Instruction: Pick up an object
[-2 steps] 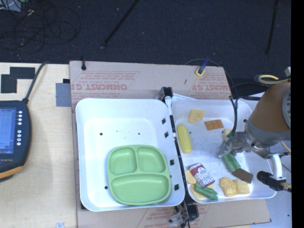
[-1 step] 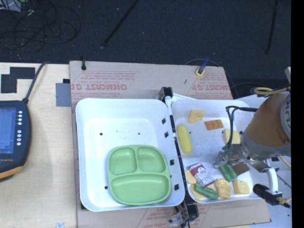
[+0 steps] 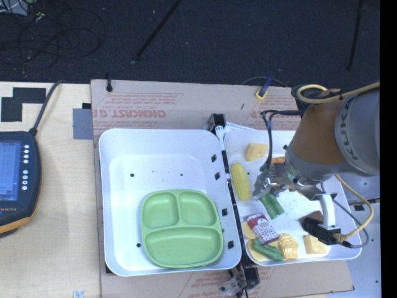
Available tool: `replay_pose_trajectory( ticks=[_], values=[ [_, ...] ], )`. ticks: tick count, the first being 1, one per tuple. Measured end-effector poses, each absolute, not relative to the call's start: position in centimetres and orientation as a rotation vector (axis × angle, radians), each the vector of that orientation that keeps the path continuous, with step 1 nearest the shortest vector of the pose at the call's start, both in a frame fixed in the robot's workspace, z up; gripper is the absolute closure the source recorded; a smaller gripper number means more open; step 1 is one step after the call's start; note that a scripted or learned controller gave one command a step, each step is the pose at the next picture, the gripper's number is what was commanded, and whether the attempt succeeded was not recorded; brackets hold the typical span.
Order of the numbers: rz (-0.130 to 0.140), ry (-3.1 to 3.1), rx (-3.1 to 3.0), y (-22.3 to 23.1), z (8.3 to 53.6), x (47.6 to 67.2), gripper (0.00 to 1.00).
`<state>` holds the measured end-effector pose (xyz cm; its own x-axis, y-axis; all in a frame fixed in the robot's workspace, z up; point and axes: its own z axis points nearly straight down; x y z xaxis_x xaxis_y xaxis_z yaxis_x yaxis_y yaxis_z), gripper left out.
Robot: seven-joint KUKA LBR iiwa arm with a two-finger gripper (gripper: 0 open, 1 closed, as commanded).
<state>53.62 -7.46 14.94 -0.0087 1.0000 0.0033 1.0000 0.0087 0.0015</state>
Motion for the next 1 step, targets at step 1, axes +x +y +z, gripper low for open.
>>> replay_pose_trajectory(
  ticks=[1],
  values=[
    [-0.005, -2.228, -2.215, -1.33, 22.56, 54.15, 1.0]
  ],
)
